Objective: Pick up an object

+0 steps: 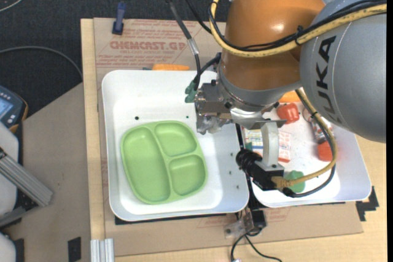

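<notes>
Cardboard sheet [147,40], printed with red lettering, covers the counter; beyond its far and left edges we see dark carpet with loose cables. A small blue clip [118,18] sits at the sheet's far left corner, and an orange strip [171,67] lies just beyond the far rim of the left bin.

Two shallow white bins, smooth plastic with rounded corners, stand side by side on the sheet. The left bin [116,132] holds a pale green divided plate [163,160], glossy, with three compartments: one long along its left side, two smaller on its right. The plate lies flat in the bin's near half, close to the near rim.

The right bin [353,184] is largely covered by the arm. In what we can see of it: a white carton with red and blue print [270,144] near the bin's left rim, a red-orange piece [287,112] toward the far side, another red-orange piece [323,149] toward the right rim, and a small green object [297,179] by the near rim, next to a yellow cable.

The arm's orange dome and grey body hang over the seam between the bins. The gripper [209,116] is over the left bin's right side, just beyond the plate's far right corner. We cannot tell how the jaws stand.
</notes>
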Available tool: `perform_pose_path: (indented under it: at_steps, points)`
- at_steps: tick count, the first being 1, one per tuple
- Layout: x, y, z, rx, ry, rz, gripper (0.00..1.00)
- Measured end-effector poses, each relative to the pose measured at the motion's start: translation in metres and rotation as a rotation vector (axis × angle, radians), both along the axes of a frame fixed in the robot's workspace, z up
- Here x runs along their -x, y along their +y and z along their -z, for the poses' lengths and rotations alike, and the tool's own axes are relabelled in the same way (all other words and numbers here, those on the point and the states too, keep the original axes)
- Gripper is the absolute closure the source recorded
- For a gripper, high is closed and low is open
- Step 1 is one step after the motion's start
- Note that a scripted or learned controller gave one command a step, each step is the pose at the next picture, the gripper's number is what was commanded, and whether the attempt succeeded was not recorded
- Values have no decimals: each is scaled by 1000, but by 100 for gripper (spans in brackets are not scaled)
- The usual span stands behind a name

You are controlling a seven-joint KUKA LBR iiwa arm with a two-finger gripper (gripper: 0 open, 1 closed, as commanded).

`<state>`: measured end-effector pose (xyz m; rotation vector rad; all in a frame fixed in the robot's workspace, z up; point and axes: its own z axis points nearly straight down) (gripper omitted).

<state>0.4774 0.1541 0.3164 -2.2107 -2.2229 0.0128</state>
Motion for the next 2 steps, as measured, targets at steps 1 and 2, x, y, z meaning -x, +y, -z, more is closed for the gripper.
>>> perform_pose_path:
  at_steps: [1, 2]
  points:
    - [2, 42, 154, 3, 6, 3, 100]
    - [-33, -10, 121, 0, -14, 11, 100]
